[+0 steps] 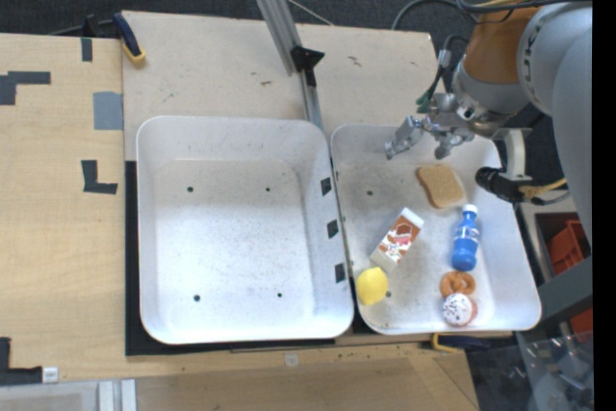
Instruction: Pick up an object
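Observation:
The right bin (358, 159) holds several small objects. A tan bread slice (441, 186) lies near its upper right. A blue bottle (465, 239) lies below that, with a small carton (398, 238) to its left. A yellow lemon (372, 285) rests at the bin's lower left corner. A brown donut (457, 284) and a white-pink ball (458, 309) sit at the lower right. My gripper (421, 141) hovers over the bin's upper part, just above the bread slice, open with nothing between its fingers.
The left bin (231, 226) stands beside the right one, sharing a rim with black clips (332, 226). A metal pole (279, 14) slants down from the top to the bins' junction. A yellow-blue clamp (128, 38) sits at the bench's upper left.

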Controlling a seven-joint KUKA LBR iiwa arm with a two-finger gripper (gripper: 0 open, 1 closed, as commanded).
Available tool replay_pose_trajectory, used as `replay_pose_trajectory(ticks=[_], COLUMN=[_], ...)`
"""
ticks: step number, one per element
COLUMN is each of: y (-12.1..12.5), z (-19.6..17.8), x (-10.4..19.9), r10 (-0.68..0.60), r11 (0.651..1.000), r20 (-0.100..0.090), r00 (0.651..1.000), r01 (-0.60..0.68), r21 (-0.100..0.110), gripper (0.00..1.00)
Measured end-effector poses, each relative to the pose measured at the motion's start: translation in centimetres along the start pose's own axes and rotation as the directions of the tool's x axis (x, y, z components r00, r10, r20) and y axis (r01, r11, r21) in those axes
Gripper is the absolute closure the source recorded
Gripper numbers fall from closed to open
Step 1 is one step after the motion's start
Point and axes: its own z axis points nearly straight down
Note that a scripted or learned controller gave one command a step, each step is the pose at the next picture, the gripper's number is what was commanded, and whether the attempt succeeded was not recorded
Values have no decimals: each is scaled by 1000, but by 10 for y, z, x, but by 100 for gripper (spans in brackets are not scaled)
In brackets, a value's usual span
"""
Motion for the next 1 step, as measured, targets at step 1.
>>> replay_pose_trajectory(ticks=[1], y=[0], z=[44], x=[2], r10=[-1], r11=[1000], r20=[0], r00=[1000], r01=[1], r21=[-2], gripper=[0])
